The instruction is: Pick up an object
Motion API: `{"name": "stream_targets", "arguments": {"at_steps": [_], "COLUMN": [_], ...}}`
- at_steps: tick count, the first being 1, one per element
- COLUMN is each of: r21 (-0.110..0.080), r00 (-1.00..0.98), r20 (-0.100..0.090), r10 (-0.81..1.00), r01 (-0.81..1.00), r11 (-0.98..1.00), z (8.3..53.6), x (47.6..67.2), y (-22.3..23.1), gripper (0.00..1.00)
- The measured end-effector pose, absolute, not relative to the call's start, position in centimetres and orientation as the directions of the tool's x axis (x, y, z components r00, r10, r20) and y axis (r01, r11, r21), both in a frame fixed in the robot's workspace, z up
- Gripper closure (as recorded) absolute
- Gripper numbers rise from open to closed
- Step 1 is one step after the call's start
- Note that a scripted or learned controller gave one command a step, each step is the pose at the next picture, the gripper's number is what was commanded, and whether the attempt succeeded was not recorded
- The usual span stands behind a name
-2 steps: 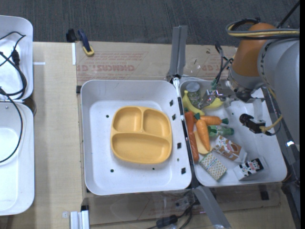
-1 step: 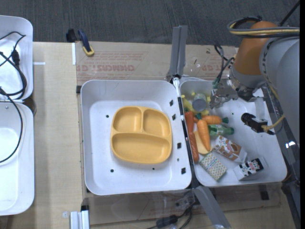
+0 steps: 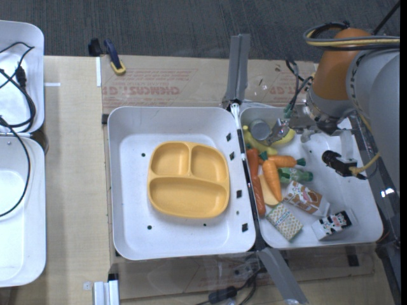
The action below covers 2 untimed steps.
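The right bin [image 3: 365, 218] holds several small items. At its far left corner, a yellow banana [image 3: 284, 138] lies next to a grey round cup [image 3: 259, 130]. Orange carrots [image 3: 271, 178] lie below them, one long carrot [image 3: 255, 182] running along the bin's left wall. My gripper [image 3: 280, 131] is low in that far corner, right over the banana and beside the cup. The grey arm with its orange band [image 3: 334, 68] comes in from the right and hides part of the bin behind it.
A red-and-white snack carton [image 3: 304, 197], a patterned pouch [image 3: 284, 222] and a black-and-white cow toy [image 3: 334, 222] lie in the near half of the right bin. The left bin [image 3: 124, 176] holds a yellow divided plate [image 3: 189, 178]. A black cable clip [image 3: 335, 160] hangs off the arm.
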State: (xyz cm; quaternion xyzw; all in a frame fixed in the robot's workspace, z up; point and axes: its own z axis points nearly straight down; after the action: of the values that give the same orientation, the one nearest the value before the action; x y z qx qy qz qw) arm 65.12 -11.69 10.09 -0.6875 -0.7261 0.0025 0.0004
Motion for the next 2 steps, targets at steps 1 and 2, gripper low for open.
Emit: {"name": "stream_targets", "arguments": {"at_steps": [1,2], "r21": [-0.004,-0.004], "r00": [-0.055,-0.055], "r20": [-0.004,-0.004], "r10": [0.998,0.998], "r01": [0.998,0.998], "r11": [0.055,0.055], "z": [11.04,11.04], "x": [65.15,65.14], "y": [-11.77,-11.77], "gripper": [1.0,0.0]}}
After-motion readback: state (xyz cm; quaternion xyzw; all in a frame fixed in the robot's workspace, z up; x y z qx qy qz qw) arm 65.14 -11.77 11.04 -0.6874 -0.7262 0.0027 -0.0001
